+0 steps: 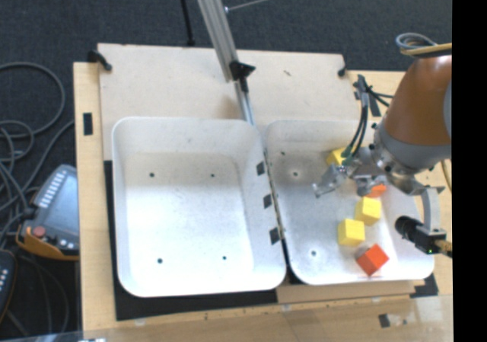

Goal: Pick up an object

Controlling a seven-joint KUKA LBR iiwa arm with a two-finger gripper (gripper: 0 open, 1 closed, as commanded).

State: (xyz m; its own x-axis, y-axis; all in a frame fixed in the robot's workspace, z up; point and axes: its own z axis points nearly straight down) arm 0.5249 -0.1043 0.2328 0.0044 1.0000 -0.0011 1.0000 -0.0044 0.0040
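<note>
The arm (418, 108) comes in from three o'clock, its orange band over the right bin (304, 257). Below the wrist, the pincer (329, 183) reaches out toward nine o'clock, low over the bin floor. It shows as a grey metal tip, and whether its fingers are spread or pressed together I cannot tell from this angle. No block can be made out between them.

At about one o'clock from the pincer tip, just beside it, a small yellow piece (335, 157) peeks out next to the green cabling. At four o'clock from the tip sits a yellow block (370, 209), partly tucked under the wrist hardware. Just beside that, toward seven o'clock, lies a second yellow cube (351, 231), apart from the pincer. Further down toward five o'clock rests the orange-red cube (373, 259), near the bin's lower rim.

The left bin (122, 180) sits at nine o'clock on the tabletop (167, 74), touching the right bin's wall.
</note>
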